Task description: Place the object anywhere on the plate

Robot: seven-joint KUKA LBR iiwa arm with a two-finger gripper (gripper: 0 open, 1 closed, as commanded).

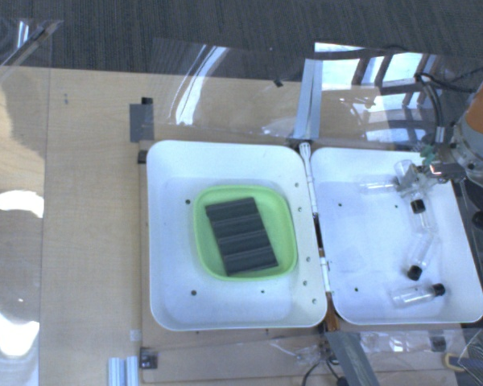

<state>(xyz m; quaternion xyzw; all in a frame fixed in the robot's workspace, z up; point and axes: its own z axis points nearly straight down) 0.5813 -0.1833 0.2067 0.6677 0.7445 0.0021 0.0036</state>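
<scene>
Camera view: ridged dark rectangular block (241,236) lies on glossy rounded-square green plate (286,230).

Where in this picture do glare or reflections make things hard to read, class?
Camera view: bright window reflections streak the clear screen behind the bins and wash out the bench's left edge; the see-through tubes in the right bin nearly vanish against white; the dark ridged object on the green plate stays sharp.
</scene>
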